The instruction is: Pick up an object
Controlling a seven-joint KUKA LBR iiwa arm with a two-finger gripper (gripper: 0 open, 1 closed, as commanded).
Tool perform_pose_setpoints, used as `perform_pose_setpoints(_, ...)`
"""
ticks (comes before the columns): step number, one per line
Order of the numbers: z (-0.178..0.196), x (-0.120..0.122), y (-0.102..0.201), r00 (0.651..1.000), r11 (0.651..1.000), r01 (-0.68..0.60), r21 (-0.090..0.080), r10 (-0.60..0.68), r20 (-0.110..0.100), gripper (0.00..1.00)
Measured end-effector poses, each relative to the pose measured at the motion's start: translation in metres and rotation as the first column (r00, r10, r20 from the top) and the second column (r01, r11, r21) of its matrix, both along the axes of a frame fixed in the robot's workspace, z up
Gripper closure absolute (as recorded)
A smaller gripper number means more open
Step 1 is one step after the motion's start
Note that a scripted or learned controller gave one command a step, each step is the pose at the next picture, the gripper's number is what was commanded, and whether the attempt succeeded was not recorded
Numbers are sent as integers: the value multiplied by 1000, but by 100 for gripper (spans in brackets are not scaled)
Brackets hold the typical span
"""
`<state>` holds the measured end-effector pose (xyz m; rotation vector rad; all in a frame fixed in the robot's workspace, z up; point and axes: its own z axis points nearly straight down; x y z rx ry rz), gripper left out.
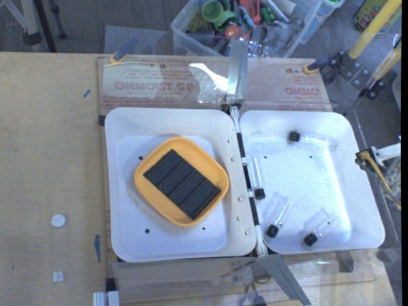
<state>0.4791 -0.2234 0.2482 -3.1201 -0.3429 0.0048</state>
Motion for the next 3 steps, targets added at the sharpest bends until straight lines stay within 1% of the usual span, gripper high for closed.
perform_pose_setpoints(1, -92, 0, 0, 895, 895, -447, 3, 447, 2, 100)
perform_pose_setpoints(2, -92, 1, 2, 893, 893, -450, 2, 450, 4, 0)
perform_pose_setpoints(3, -121, 17, 108, 873, 873, -488, 3, 488, 1, 0)
